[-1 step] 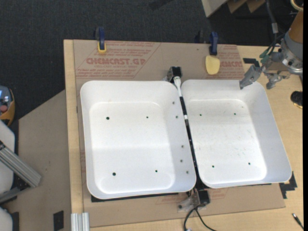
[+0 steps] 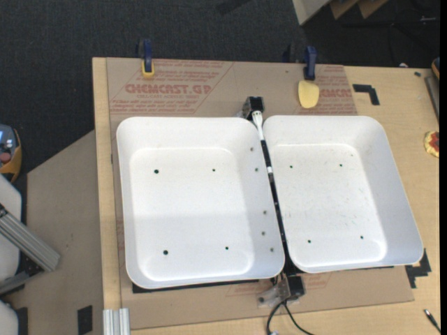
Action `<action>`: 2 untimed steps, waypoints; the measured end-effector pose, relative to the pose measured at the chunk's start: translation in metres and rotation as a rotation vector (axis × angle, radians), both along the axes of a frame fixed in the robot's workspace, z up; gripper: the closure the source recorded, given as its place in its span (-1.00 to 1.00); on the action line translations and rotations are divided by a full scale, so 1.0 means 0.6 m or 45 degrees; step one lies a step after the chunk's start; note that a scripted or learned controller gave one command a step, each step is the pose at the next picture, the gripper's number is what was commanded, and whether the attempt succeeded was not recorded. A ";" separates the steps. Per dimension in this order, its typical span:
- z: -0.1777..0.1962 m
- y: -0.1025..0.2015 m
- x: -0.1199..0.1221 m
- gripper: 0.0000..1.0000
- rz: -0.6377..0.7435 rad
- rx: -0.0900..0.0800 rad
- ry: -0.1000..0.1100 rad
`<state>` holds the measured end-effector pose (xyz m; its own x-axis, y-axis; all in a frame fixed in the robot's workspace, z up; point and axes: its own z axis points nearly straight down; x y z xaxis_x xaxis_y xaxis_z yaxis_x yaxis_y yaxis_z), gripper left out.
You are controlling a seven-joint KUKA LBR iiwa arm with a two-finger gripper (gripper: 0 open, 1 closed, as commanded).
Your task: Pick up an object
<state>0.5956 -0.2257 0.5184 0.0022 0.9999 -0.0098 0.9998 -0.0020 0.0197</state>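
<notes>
Yellow object (image 2: 308, 93): the only clear pick target I see, logged in its place below. Nearest me, a black connector with cable (image 2: 288, 289) sits at the board's front edge, between the bins. Left bin (image 2: 133, 187) and right bin (image 2: 394, 187) lie side by side, rims touching along a black strip (image 2: 269, 176). Beyond the right bin's far rim, the yellow object rests on the brown board (image 2: 105, 117), just below a blue clamp (image 2: 309, 60). Claw state: I cannot tell.
</notes>
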 end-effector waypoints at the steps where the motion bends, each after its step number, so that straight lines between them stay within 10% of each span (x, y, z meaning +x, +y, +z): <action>1: -0.018 0.003 0.002 -1.00 0.003 0.010 0.023; 2: -0.175 0.203 0.034 -1.00 0.018 0.021 0.036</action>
<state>0.6160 -0.1039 0.4134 -0.0122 0.9999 0.0067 0.9999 0.0123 -0.0082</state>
